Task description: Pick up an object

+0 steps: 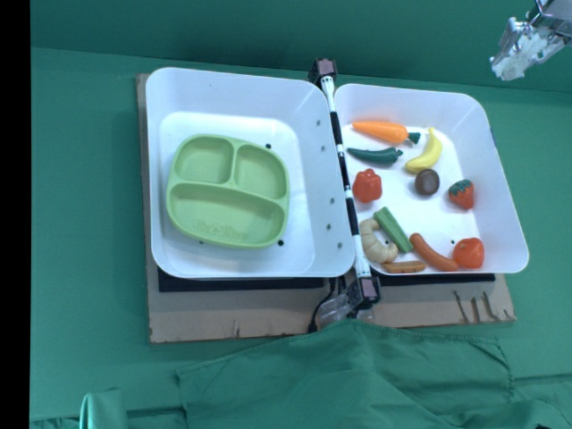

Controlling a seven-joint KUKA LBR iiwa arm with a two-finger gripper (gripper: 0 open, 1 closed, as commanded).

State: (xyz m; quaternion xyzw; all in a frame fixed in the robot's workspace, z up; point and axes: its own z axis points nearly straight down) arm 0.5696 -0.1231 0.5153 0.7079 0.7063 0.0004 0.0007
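The right white bin (497, 204) holds several toy foods: a carrot (381, 131), a yellow banana (427, 151), a dark green chili (374, 155), a red pepper (366, 186), a brown round piece (426, 182), a strawberry (461, 194), a green cucumber piece (391, 229), a red sausage (433, 252), a tomato (468, 253) and a pale peanut-like piece (376, 242). My gripper (517, 57) hangs high at the top right, above and behind the right bin's far corner, with nothing between its fingers.
The left white bin (304, 105) holds a light green divided plate (230, 190). A black-and-white divider bar (343, 177) runs between the bins. Green cloth (357, 374) is bunched at the front edge, and a brown board (232, 320) lies under the bins.
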